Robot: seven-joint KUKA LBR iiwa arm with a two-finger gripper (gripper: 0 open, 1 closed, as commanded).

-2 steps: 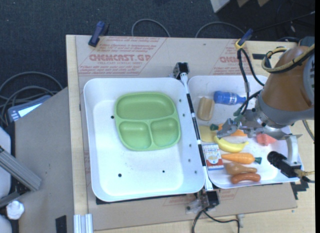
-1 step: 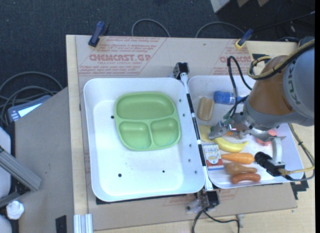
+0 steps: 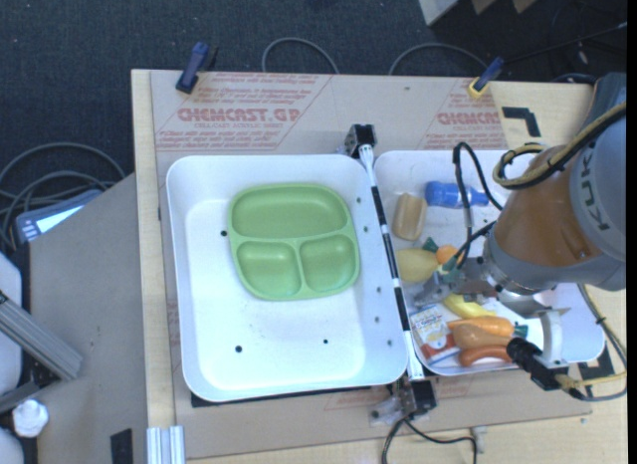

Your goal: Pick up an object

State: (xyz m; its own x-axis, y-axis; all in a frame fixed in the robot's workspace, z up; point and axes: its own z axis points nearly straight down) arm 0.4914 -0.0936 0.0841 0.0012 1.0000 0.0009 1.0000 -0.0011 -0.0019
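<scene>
From my feed, the left bin [image 3: 199, 283] holds a green divided plate [image 3: 294, 240], lying flat toward its far half. The right bin [image 3: 398, 168] is crowded: a tan block [image 3: 408, 216] and a blue piece [image 3: 445, 193] at the far end, a yellow-green fruit [image 3: 418, 265] by the divider, then a small printed packet [image 3: 430, 329], a banana-like yellow piece [image 3: 464, 307] and an orange one [image 3: 482, 330] at the near end. The gripper [image 3: 453, 275] is down among these, hidden under the wrist; I cannot tell how its jaws stand.
</scene>
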